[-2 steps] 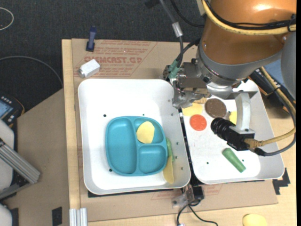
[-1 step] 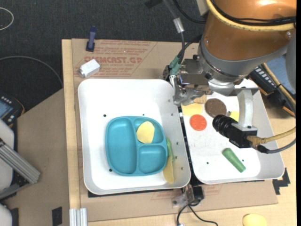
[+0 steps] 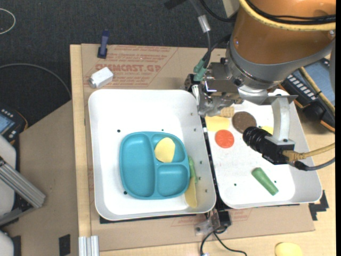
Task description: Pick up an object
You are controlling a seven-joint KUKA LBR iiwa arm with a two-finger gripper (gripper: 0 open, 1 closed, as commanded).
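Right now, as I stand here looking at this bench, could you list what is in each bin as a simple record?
gripper: low over the far left corner of the right bin
left bin: blue divided tray; yellow piece in one of its compartments; yellow-green strip between tray and bin wall
right bin: red disc, brown disc, flat yellow piece, green stick
gripper's nearest thing: flat yellow piece
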